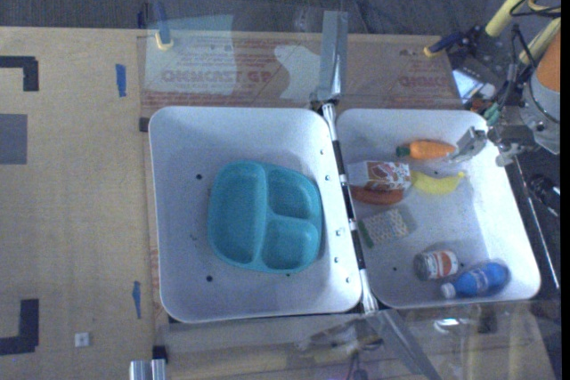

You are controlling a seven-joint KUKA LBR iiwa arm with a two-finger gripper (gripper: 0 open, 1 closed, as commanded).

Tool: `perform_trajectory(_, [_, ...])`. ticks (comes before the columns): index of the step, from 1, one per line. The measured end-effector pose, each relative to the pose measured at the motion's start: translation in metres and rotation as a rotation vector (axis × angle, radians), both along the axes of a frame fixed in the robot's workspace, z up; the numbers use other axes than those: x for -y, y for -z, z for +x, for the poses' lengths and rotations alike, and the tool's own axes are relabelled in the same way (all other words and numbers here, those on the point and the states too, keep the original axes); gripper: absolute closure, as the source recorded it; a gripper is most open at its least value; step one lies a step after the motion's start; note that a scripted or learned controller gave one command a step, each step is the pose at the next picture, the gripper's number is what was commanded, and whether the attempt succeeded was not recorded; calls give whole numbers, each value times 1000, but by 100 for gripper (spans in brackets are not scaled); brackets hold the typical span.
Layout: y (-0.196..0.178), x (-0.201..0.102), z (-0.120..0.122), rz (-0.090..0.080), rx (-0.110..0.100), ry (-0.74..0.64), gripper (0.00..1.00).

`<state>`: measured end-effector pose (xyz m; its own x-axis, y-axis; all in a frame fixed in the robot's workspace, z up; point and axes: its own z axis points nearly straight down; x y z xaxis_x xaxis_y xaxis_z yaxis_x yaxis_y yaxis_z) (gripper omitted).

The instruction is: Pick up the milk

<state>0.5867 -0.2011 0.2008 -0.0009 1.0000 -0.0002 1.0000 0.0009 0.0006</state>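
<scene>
On the counter (71, 191): pale wood, blue tape marks, dark carpet beyond at 12 o'clock.
Left bin (169, 138): teal divided plate (264, 215).
Right bin (499, 218): milk (385, 175) at its 10 o'clock, touching a carrot (427, 149).
Tool (470, 143): at 2 o'clock; grip state cannot be told.

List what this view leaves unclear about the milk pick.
- Gripper: blurred and small in the camera view; finger state unreadable.
- Milk: carton print too blurred to read; it overlaps a red item, hiding that item's upper part.
- Carrot: its right end is masked by the gripper, so contact cannot be judged.
- Arm: cut off by the right edge.
</scene>
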Motion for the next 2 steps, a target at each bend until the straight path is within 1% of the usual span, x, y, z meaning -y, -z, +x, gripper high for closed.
perform_trajectory(1, [89,-47,36,-6,15,112,0])
perform_trajectory(2, [15,-120,76,-1,1,-147,0])
